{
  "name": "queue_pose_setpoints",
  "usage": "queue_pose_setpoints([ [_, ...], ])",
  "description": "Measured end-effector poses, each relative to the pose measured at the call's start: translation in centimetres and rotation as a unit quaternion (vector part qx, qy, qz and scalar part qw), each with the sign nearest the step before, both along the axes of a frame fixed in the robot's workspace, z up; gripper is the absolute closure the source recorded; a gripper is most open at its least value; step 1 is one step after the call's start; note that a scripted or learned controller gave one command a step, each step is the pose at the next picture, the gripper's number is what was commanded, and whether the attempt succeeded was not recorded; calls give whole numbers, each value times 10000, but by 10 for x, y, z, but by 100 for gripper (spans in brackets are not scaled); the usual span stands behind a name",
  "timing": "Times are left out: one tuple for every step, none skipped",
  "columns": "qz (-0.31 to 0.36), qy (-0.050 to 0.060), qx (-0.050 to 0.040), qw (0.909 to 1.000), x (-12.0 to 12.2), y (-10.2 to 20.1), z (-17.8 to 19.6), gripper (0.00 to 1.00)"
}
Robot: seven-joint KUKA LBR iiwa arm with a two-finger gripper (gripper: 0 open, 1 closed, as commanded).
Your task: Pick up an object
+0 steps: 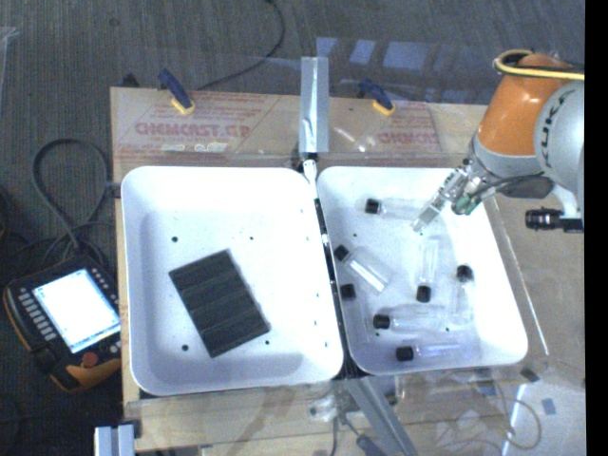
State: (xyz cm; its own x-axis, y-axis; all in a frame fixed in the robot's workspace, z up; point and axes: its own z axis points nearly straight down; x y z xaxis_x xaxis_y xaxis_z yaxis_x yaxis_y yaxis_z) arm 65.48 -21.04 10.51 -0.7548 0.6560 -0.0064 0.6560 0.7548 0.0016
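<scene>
We see the gripper [429, 213] over the right bin [494, 255]; a clear vial [431, 257] lies just nearer, pointing near-far.

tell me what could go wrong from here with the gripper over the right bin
1. The gripper hangs above clear vials that barely stand out from the white right bin, so a grasp may miss.
2. The vials lie close together; closing could nudge neighbours.
3. They look smooth and round, so they may slip.
</scene>
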Motion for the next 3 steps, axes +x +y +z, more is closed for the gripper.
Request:
queue_pose_setpoints([
  [0, -3, 1, 10000, 0, 0, 0, 0],
  [0, -3, 1, 10000, 0, 0, 0, 0],
  [908, 12, -4, 9959, 7, -13, 47, 0],
])
